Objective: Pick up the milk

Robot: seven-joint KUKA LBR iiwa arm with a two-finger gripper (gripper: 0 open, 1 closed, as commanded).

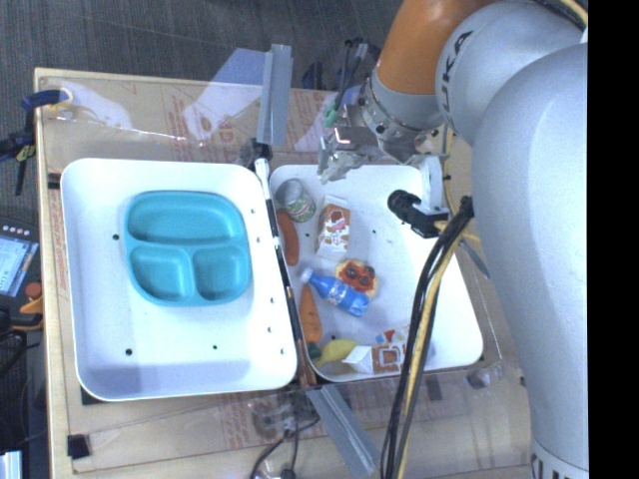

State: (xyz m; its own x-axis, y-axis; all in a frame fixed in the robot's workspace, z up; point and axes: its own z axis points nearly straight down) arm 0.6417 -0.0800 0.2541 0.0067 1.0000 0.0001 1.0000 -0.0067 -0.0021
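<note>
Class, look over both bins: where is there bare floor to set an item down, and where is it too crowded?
Left bin: bare floor rings the blue divided tray, widest along the near edge. Right bin: bare toward its right side, beside the black cable. Crowded along its left side: can, milk carton, blue bottle, carrot.

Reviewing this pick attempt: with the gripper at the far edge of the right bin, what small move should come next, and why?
Probably shift the gripper toward the near side until it is over the milk carton, then descend. It sits at the right bin's far rim, short of the carton, which lies flat between the can and bare bin floor.
</note>
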